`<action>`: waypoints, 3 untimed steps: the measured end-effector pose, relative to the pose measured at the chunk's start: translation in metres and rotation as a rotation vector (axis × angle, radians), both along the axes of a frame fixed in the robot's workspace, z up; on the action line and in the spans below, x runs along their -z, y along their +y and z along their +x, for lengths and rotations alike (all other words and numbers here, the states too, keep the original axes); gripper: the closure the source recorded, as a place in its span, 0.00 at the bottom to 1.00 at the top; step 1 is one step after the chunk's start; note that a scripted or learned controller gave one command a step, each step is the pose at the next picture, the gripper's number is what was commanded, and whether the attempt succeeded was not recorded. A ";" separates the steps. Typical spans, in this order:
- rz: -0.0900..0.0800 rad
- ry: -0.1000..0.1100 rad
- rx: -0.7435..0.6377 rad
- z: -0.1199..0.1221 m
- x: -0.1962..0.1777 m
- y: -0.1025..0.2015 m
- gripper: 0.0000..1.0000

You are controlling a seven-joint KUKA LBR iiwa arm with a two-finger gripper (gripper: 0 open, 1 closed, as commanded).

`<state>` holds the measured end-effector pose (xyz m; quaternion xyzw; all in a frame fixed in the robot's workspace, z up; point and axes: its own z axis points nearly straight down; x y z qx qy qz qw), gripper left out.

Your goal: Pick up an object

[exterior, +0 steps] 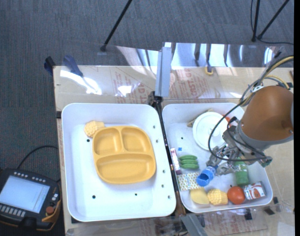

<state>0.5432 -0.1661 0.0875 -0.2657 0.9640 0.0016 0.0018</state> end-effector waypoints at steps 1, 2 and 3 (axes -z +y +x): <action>-0.005 -0.007 0.184 -0.053 -0.002 0.005 1.00; -0.003 -0.003 -0.168 -0.007 -0.041 -0.047 1.00; -0.005 -0.015 0.049 -0.046 -0.004 -0.048 1.00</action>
